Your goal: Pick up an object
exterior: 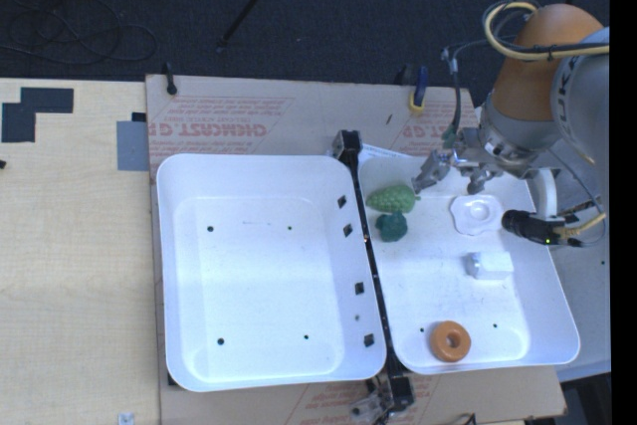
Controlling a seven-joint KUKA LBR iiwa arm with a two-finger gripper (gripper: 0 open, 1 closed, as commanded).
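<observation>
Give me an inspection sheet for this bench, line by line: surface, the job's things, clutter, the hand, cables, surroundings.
Surface: two white bins side by side on cardboard, left bin and right bin, joined by a black divider.
Job's things: all in the right bin. Light green lump at the upper left, dark green lump just below it, white disc, small white block, orange ring near the front.
Clutter: nothing seen.
Hand: hand over the right bin's back edge, fingers spread, nothing between them.
Cables: yellow loop on the arm; dark cables on the floor behind.
Surroundings: wooden bench, dark carpet behind.
</observation>
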